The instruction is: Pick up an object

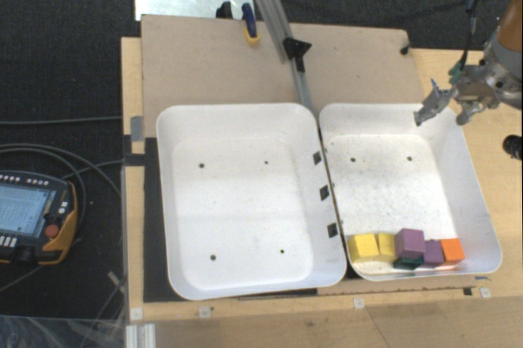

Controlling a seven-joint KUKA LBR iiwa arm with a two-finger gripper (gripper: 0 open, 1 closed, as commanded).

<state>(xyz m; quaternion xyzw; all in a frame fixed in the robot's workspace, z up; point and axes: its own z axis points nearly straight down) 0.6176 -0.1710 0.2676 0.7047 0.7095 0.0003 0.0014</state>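
End effector [445, 108] being held over right bin [466, 167], at its 1 o'clock corner, fingers spread apart, nothing gripped between them. Blocks being kept clustered at bin's 6 o'clock edge, well apart from end effector: yellow blocks [372, 247], purple blocks [418, 245], dark green block [408, 262], orange block [452, 250]. Left bin [245, 199] sitting at 9 o'clock, on desk [343, 52].

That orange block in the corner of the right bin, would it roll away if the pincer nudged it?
Probably not: the orange block looks flat-sided, so it should slide. It sits against the bin wall and a purple block, likely jamming there.
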